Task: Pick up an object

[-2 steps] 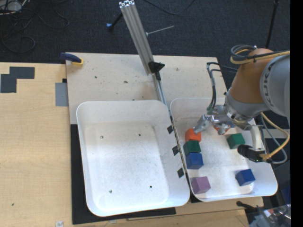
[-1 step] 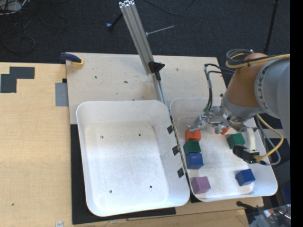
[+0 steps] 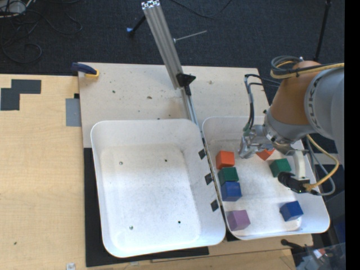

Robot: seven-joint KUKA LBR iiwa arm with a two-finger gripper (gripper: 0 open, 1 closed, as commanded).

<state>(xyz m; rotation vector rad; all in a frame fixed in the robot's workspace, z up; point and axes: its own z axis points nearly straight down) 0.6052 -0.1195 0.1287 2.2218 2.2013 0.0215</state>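
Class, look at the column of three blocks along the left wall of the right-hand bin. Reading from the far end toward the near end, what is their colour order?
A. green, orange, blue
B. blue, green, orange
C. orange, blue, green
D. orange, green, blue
D: the orange block lies farthest, the dark green block is in the middle, and the blue block is nearest.

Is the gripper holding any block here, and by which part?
Cannot be told. The gripper is low in the right bin, between the orange block and a red block.
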